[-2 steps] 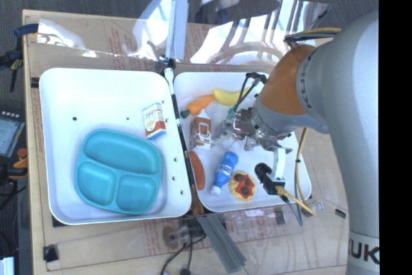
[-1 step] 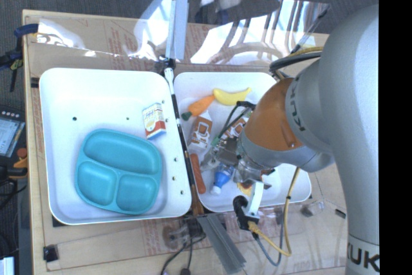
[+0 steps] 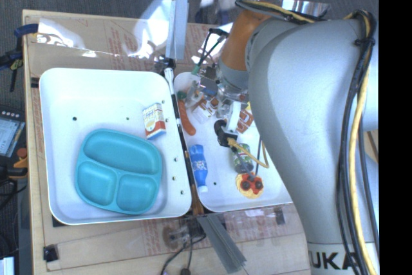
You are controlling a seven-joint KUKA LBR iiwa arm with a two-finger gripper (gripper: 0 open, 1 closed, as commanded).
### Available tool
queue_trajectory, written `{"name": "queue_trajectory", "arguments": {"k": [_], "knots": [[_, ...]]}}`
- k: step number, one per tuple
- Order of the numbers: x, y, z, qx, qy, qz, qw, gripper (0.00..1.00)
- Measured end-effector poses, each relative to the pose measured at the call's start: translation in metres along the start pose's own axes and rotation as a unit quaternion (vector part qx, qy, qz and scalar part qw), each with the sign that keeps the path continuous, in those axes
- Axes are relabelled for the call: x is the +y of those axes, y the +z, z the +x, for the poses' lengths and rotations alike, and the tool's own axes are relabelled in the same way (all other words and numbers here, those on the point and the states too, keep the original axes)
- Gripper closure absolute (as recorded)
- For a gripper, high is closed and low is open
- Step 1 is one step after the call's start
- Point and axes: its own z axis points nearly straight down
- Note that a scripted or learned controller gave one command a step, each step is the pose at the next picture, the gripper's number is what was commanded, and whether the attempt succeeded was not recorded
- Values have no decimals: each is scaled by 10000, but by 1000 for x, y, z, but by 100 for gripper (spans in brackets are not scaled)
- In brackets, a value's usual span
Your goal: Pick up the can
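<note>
Can (image 3: 154,121) upright-ish near left bin's (image 3: 58,84) right edge, long axis toward far edge, well left of gripper (image 3: 215,103); finger state unreadable.

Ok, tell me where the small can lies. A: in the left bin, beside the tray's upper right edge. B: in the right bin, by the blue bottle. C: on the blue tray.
A: the can lies on the left bin floor, just off the blue divided tray.
</note>
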Motion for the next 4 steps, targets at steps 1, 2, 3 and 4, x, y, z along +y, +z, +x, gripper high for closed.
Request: {"name": "queue_trajectory", "arguments": {"k": [1,2,3,4], "knots": [[-3,-8,5,20,-69,61,10000,100],[15,-200,-42,69,-857,-10,9963,100],[-41,-141,-96,63,-1284,14,9917,100],[3,-126,-11,65,-2587,-19,9659,100]]}}
